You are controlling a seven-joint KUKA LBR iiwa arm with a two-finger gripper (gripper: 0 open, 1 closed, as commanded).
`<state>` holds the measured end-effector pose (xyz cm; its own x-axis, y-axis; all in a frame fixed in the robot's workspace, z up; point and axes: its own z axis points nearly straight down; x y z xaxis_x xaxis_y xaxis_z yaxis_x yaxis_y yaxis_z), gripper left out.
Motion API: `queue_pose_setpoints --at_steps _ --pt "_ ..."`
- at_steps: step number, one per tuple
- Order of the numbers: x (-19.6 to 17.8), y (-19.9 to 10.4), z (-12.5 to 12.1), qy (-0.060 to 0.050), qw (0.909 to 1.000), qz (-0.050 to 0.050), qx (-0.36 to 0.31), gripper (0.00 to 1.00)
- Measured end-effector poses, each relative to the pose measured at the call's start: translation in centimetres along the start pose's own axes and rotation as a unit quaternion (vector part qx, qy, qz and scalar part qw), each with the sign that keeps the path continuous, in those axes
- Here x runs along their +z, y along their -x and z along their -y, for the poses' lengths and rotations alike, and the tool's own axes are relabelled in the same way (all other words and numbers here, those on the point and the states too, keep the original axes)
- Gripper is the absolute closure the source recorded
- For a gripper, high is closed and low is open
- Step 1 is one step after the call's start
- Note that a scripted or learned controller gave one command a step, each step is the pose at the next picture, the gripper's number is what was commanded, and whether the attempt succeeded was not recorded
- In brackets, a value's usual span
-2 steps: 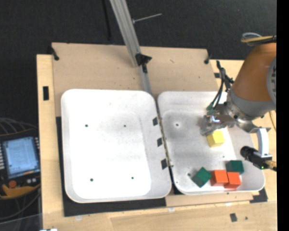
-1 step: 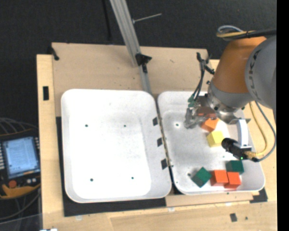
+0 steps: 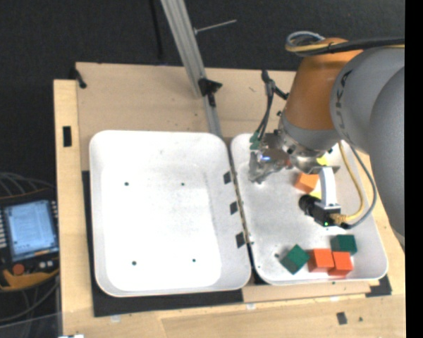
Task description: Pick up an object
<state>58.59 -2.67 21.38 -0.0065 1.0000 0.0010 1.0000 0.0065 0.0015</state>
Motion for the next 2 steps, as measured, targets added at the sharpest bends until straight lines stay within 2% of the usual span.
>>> queue_pose_setpoints --at_steps 1,2 --pt "-0.2 -5.6 -1.7 0.000 1.0000 -0.001 -0.001 1.00" --pt "-0.2 -10.0 -4.3 0.001 1.0000 0.000 0.000 1.00"
